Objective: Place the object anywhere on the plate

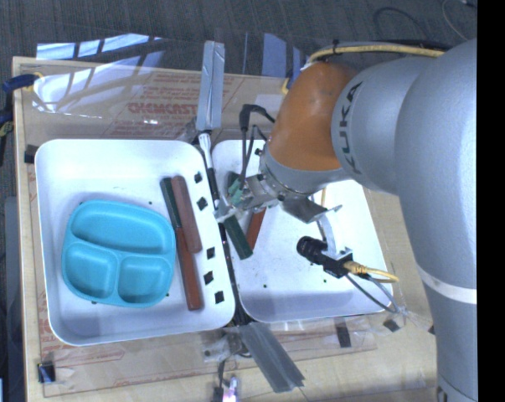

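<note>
A light blue plate [118,252] with three compartments lies in the left bin [55,162]. A long brown and dark green object [183,239] lies beside it, along that bin's right side. My gripper [236,198] hangs low over the left edge of the right bin [352,296], close to the divider between the bins. Just below it a short reddish-brown piece [255,229] and a dark green piece [239,242] slant down toward the bin floor. Whether they are held is not visible.
The grey arm with its orange band [315,124] covers the upper part of the right bin. A black cable fitting [319,254] with a yellow wire hangs over that bin's floor. Small black marks [212,249] line the left bin's right wall.
</note>
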`<control>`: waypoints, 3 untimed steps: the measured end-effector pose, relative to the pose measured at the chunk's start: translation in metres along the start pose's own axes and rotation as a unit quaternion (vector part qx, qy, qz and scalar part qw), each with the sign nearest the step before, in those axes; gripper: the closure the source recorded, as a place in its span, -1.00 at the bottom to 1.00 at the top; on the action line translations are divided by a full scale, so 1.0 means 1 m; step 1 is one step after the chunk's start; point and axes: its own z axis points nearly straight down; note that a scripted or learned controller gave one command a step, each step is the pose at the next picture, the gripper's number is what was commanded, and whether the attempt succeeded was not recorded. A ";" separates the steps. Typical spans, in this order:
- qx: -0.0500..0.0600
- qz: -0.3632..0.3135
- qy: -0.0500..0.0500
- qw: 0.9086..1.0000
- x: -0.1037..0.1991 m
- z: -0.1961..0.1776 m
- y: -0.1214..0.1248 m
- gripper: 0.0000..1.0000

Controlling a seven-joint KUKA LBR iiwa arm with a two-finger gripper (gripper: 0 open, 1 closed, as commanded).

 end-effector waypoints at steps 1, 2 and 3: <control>-0.002 -0.053 -0.001 0.999 0.061 -0.025 0.015 1.00; -0.001 0.006 -0.001 1.000 0.127 -0.011 0.035 1.00; -0.002 -0.117 -0.002 0.993 0.150 0.003 0.056 1.00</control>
